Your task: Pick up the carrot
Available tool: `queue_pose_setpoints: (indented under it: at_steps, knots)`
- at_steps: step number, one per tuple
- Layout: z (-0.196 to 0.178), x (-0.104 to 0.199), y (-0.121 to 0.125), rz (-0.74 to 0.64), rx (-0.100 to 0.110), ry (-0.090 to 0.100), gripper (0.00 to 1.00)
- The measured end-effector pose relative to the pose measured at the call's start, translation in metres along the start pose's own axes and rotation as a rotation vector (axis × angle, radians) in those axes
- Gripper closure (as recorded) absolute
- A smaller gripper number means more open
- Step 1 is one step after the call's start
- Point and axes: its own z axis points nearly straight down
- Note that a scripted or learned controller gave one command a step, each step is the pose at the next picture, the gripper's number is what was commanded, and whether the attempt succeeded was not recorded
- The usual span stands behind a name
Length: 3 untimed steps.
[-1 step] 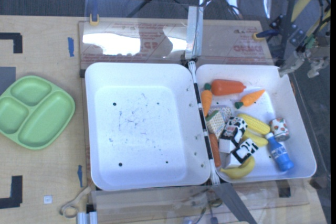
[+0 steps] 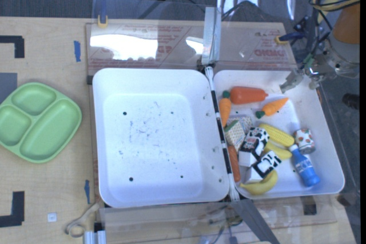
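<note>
Several carrots (image 2: 247, 94) lie in my right bin (image 2: 329, 140). They look light, hard and smooth; I'd grab the fat middle. My gripper (image 2: 291, 82) hovers near, whether it's apart I can't tell.

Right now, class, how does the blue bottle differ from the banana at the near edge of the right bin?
The blue bottle is blue with a white cap; the banana is yellow. The bottle is straight and stubby; the banana is curved and longer. The bottle lies toward the bin's outer side; the banana lies nearer the divider. Both lie flat in the right bin.
</note>
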Motion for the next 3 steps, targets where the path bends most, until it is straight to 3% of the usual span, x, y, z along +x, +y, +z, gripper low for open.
queue_pose_setpoints:
  at_steps: [1,2,3]
  knots:
    - [0.039,0.034,-0.008,0.104,0.000,0.001,0.00]
    - [0.060,0.037,0.015,0.038,0.011,0.001,0.00]
    - [0.076,0.058,-0.035,-0.020,-0.002,0.000,0.00]
